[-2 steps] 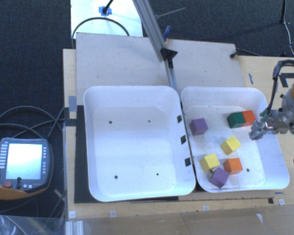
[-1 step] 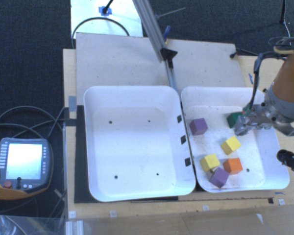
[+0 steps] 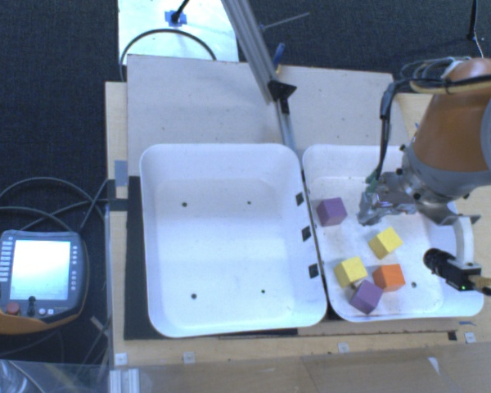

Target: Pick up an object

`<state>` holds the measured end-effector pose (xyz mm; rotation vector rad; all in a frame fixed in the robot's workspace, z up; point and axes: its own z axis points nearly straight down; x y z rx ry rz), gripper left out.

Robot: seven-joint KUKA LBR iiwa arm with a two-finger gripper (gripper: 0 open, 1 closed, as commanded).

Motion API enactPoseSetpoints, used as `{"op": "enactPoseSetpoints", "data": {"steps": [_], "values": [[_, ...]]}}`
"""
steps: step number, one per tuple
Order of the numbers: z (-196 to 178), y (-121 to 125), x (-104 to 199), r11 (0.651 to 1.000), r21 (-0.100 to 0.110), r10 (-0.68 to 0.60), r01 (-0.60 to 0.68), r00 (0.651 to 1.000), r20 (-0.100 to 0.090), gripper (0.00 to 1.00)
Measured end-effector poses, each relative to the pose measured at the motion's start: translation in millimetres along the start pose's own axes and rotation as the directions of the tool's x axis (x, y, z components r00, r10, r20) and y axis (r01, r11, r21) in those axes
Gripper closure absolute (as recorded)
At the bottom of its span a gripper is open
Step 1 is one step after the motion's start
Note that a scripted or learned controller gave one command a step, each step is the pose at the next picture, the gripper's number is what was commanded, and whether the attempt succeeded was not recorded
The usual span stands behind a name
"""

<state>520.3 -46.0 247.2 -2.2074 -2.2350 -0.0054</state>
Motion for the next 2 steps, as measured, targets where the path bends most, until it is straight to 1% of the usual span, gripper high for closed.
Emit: {"op": "enactPoseSetpoints", "data": {"steps": [1,2], "values": [[14,10,51,1.0,0.002,0.002,-0.002,1.0,0.0,1.0],[7,13,103,1.0,0.0,0.001,-0.001,1.0,0.0,1.0]]}}
